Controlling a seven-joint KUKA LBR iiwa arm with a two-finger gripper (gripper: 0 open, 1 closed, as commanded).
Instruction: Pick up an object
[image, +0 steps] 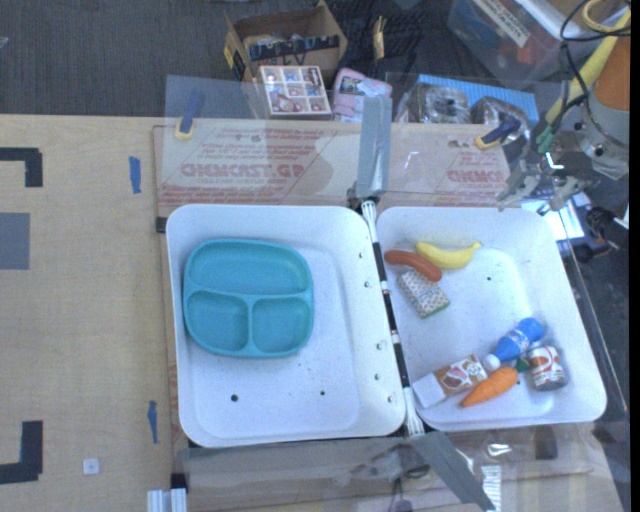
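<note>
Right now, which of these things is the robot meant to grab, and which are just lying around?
For the job: yellow banana, red sausage, orange carrot, blue bottle, small can, the claw.

Lying about: teal divided plate, cardboard box.

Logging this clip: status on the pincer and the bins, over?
Pincer above right bin's far rim, holding nothing. Banana, sausage, carrot lie untouched. Path clear.

1. The arm (610, 70) is cut off by the top right corner.
2. The claw (540, 185), above the right bin's (575, 300) far rim, is blurred; finger spacing unreadable.
3. The small can's (547, 367) label is too small to read.
</note>
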